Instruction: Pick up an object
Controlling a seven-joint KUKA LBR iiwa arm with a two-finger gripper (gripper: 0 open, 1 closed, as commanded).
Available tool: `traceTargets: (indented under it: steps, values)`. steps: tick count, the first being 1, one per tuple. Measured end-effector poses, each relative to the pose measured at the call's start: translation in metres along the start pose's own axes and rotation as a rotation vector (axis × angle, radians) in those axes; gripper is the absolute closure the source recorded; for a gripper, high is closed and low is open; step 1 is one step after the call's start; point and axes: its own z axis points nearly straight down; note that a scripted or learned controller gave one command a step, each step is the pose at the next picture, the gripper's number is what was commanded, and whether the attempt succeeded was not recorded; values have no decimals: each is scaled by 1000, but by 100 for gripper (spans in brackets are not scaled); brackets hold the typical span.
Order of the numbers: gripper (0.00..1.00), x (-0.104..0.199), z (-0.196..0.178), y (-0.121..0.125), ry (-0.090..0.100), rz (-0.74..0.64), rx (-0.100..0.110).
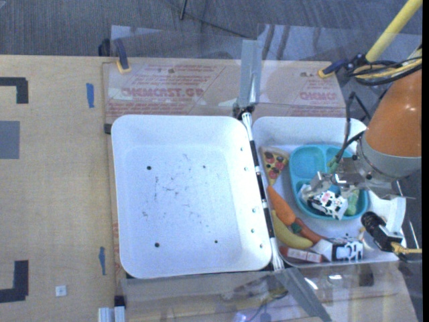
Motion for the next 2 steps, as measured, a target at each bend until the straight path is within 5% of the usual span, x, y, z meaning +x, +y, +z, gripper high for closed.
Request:
traceTargets:
  steps: [1,2]
  values:
    - [0,42,2,3,-1,221,-2]
    - [0,9,33,37,-2,174,-3]
